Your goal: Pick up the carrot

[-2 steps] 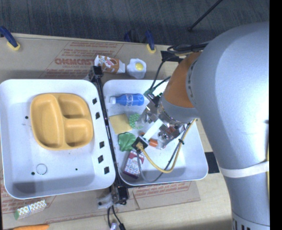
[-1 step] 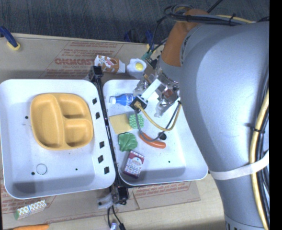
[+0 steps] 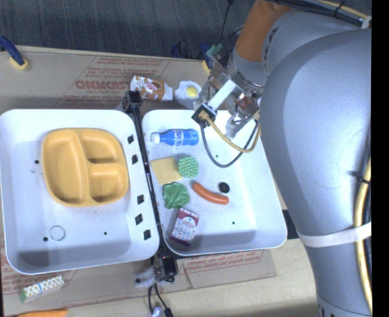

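The carrot (image 3: 210,194), a short orange-red stick, lies flat in the middle of the right bin (image 3: 268,207), just right of a green leafy toy. My gripper (image 3: 239,113) hangs over the bin's far right corner, well beyond the carrot and apart from it. A white bracket and a looping black cable hide much of it. Nothing shows between it and the bin floor.
The right bin also holds a blue bottle (image 3: 176,137), a yellow slab (image 3: 163,170), a green round piece (image 3: 188,167), the green leafy toy (image 3: 175,195) and a red carton (image 3: 185,226). A yellow divided plate (image 3: 85,166) sits in the left bin. My arm covers the right side.
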`<state>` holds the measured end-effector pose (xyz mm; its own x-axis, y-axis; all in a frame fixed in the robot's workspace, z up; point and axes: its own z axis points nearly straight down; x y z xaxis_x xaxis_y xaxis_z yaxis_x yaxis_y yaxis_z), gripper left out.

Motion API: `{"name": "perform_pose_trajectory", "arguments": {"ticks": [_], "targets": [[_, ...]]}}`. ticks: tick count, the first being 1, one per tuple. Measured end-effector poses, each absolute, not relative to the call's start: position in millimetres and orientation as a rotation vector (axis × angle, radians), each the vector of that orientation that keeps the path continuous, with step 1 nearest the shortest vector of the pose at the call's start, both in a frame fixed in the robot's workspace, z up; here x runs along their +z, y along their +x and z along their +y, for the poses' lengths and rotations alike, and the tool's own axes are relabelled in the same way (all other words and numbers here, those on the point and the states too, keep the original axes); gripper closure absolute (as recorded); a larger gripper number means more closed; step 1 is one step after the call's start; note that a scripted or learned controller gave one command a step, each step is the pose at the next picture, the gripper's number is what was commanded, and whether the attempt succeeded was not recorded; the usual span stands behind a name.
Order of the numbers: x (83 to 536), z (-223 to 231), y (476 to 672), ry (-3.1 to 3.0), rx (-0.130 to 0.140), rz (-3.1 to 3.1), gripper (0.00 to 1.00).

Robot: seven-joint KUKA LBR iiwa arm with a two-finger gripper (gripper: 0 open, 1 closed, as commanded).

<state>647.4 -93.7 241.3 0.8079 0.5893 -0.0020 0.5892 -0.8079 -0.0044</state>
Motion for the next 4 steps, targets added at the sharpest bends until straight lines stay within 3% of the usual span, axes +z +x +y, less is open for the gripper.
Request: {"name": "perform_pose_trajectory", "arguments": {"ticks": [1,2,3,4], "targets": [[141,-91,636.1,-2.985,0.011,-0.961,0.0],[207,-75,650.0,-2.987,0.003,-0.963,0.0],[105,-94,649.5,-2.914,0.0,-1.166,0.0],[114,-93,648.6,-2.907,0.008,-1.172,1.0]]}}
